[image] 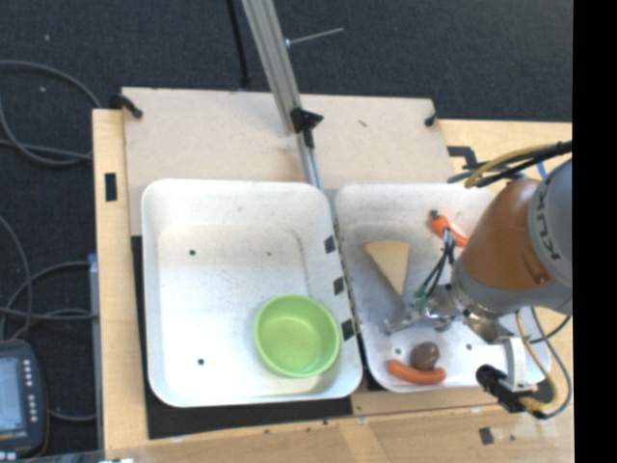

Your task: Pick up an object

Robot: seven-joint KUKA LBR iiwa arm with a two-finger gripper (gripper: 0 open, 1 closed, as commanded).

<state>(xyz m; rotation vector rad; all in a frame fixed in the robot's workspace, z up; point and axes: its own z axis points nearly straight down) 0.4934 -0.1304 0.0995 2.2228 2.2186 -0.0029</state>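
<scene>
The gripper (410, 323) is seen low in the right bin (359, 210), just above a brown round object (424, 355) and an orange sausage-shaped piece (416, 373) near the front edge. A cheese-like wedge (389, 261) lies mid-bin. A green bowl (297, 335) sits in the left bin's (193, 220) front right corner.

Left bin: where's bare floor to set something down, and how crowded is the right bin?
The left bin is bare across its back and left; the green bowl fills the front right corner. The right bin is crowded: yellow wedge, brown ball, orange sausage, arm.
</scene>
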